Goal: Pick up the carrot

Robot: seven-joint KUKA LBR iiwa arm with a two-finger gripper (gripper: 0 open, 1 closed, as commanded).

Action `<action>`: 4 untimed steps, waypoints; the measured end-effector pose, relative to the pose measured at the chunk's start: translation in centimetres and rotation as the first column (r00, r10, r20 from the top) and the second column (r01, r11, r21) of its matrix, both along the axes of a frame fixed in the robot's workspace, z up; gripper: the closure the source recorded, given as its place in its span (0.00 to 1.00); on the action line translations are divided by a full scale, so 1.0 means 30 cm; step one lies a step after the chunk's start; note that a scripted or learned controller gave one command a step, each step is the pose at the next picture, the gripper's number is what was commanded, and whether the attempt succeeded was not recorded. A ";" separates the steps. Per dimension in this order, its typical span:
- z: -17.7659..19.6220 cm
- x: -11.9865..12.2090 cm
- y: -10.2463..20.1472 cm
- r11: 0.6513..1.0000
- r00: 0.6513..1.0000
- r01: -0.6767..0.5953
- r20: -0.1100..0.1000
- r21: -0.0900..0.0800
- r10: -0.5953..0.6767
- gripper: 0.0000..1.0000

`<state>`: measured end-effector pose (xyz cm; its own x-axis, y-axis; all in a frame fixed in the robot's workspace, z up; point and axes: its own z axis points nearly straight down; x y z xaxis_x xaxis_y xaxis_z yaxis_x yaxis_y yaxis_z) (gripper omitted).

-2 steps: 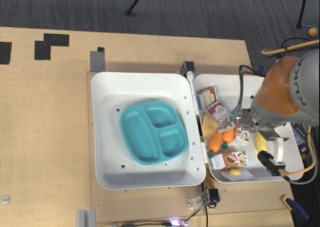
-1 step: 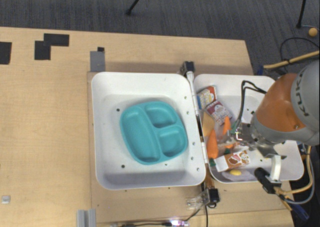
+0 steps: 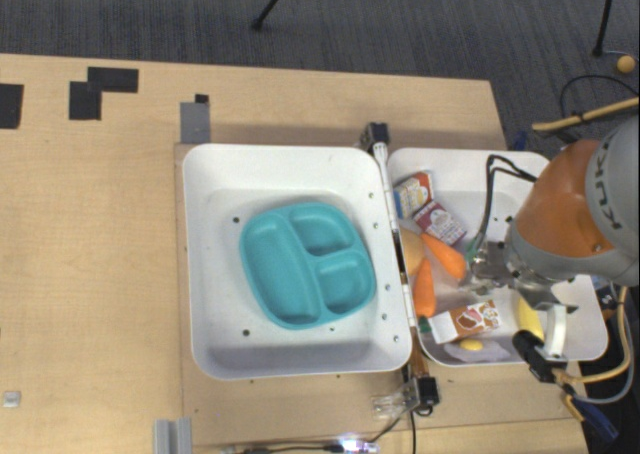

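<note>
1. We see the arm's gripper [image 3: 487, 272] low in the right white bin [image 3: 470, 167]; whether it is clasped or released we cannot tell.
2. The tapered orange carrot [image 3: 444, 255] lies on the bin floor just left of the gripper, seemingly ungrasped, so we judge the pick not yet done.
3. A second orange piece [image 3: 424, 289] lies further left.
4. The small printed packets [image 3: 415, 192] carry labels too small to read.

The table [image 3: 90, 272] looks like pale matt wood. Both bins [image 3: 215, 342] are smooth white plastic, faintly glossy — the teal tray [image 3: 305, 264] too. Beside the fingers, the carrot [image 3: 445, 256] looks smooth, plastic-like.
</note>
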<state>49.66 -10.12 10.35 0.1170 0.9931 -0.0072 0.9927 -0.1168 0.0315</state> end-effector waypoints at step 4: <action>0.286 0.198 0.174 1.000 1.000 0.023 -0.017 0.013 -0.023 0.00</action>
<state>55.60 -4.90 18.91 0.1397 0.9902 0.0034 0.9901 -0.1397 0.0128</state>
